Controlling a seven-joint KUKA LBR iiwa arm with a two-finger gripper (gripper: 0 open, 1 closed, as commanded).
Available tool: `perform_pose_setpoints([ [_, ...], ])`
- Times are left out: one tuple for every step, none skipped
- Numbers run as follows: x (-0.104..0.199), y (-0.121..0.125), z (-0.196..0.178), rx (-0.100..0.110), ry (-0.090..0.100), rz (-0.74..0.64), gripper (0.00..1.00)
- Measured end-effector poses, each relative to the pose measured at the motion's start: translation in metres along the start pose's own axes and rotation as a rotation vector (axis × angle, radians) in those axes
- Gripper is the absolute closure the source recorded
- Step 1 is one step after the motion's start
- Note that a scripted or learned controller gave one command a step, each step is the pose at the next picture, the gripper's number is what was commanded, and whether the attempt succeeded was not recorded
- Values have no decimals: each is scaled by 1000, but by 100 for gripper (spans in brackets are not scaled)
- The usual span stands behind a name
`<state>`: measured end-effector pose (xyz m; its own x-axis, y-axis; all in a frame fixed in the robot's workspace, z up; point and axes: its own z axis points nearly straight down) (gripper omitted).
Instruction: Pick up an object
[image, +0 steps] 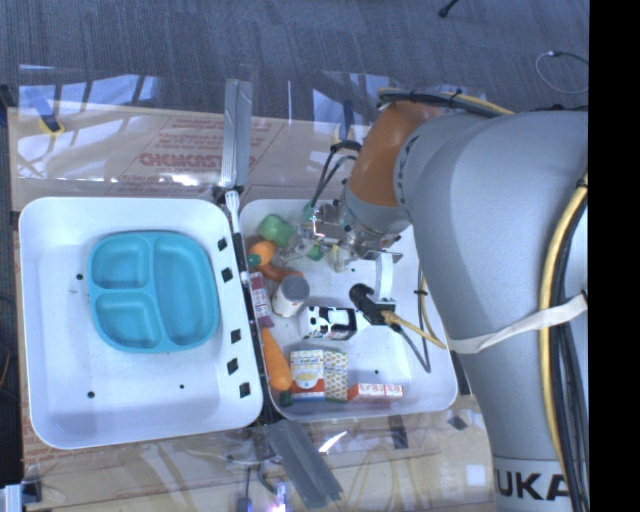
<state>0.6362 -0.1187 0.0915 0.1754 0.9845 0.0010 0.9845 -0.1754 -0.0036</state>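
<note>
Objects for picking sit crowded in the right bin (430, 385): a green round piece (277, 230) at the far left corner, an orange piece (262, 254) just beside it, a grey cylinder with a pale top (290, 295) nearer the middle, a carrot-like orange thing (276, 364) along the left wall, a printed carton (307, 374) and a flat red-and-white box (380, 391) at the near edge. A small black-and-white item (330, 321) lies between the cylinder and the carton.

Left bin (40, 300) holds a teal divided plate (153, 291), lying flat near its middle, well apart from the walls.

Grey arm (480, 230) comes in from the right and bends down over the far part of the right bin, orange band (383, 150) showing above the wrist. Gripper (335, 250) hangs low over the bin, near the green and orange pieces; cables and wrist hardware clutter it, so whether it is spread or closed I cannot tell, and nothing is visibly held in it. A black cable end (366, 302) dangles below the wrist over the bin floor.
</note>
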Motion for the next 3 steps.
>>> perform_pose_setpoints([
  [77, -23, -101, -1, 0, -14, 0],
  [27, -4, -67, 0, -1, 121, 0],
  [16, -31, 1, 2, -2, 135, 0],
])
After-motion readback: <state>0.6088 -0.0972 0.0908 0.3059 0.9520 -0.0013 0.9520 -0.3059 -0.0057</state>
